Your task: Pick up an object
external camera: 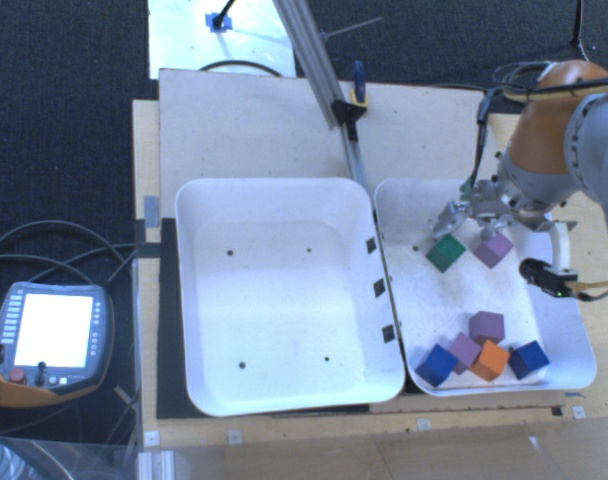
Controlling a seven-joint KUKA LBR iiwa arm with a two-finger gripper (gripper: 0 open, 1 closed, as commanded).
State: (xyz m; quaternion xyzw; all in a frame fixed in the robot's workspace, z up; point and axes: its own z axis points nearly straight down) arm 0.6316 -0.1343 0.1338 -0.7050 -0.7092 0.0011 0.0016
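— Green block [445,254] sits in the upper part of the right bin [574,353], and my claw [471,215] hangs just above it, at its upper right edge.

— Are you gripping it?

— I cannot tell; the fingers are too blurred against the bin floor to read. Nothing shows between them.

— What else lies in that bin?

— A purple block [493,249] sits just right of the green one, below my wrist. Near the front rim five more crowd together: a blue block [436,364], a light purple block [464,350] touching it, an orange block [490,360], a darker purple block [487,325] behind, and a second blue block [528,359] at the right.

— And the left bin [199,298]?

— White floor with a few small dark dots.

— Anything around you on the surface [249,118]?

— A slanted metal pole [309,43] runs down to the gap between the bins. A black fitting [546,275] with a cable hangs beside my arm over the right rim. A teach pendant [49,343] lies off to the far left.

— Room to move?

— The middle of the right bin is bare between the two upper blocks and the front cluster.
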